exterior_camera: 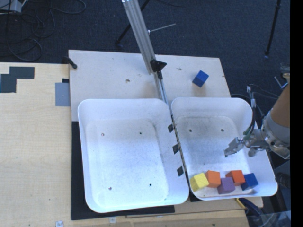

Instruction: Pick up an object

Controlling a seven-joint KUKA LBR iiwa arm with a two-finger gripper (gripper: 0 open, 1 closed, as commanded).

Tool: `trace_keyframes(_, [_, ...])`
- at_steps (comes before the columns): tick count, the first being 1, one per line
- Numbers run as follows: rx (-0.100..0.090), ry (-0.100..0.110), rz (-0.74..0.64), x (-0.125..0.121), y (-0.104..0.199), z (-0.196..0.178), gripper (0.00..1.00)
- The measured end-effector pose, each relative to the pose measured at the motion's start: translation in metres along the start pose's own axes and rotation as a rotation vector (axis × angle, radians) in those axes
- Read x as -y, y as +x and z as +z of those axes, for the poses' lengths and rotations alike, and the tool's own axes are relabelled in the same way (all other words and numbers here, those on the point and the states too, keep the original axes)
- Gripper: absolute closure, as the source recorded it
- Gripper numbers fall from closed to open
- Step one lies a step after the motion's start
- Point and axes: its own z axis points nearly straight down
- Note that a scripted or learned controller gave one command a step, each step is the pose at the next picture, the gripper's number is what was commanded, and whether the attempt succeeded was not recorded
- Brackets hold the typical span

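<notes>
Hovering over right bin (246, 109): gripper (235, 148); blocks (225, 180) rowed along near wall.

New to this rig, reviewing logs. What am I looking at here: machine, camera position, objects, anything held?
One fixed camera looks down at a slant on a bench with two shallow white bins, the left bin and the right bin. A robot arm reaches in from the right; its hand hovers over the right bin, with nothing visible in it. Along that bin's near edge sit five small blocks: yellow block, orange block, purple block, a second orange block and a blue block. Another blue cube lies on the board behind the bins. A metal rail stands at the back.
</notes>
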Motion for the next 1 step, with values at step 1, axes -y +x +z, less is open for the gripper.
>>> trace_keyframes(1, [0.001, -0.008, -0.012, -0.0857, 0.0363, -0.0436, 0.0])
